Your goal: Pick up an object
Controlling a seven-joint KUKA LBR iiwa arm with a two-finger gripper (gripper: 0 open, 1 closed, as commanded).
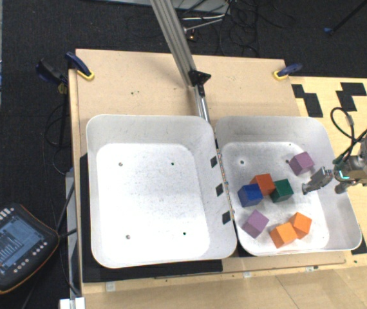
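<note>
left bin (106, 172) floor open | right bin (280, 137) top strip open | blocks (270, 205) crowd its middle and bottom

I can read no text, number or brand anywhere. The pendant (9, 246) screen at lower left shows lines too small for me to make out. The desk (235, 89) carries black square markings (328, 98) at its right, not letters.

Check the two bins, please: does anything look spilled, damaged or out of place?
Nothing stands out. The coloured blocks, such as the green block, all lie inside the right bin, none over its rim. The pincer hovers beside them.
</note>
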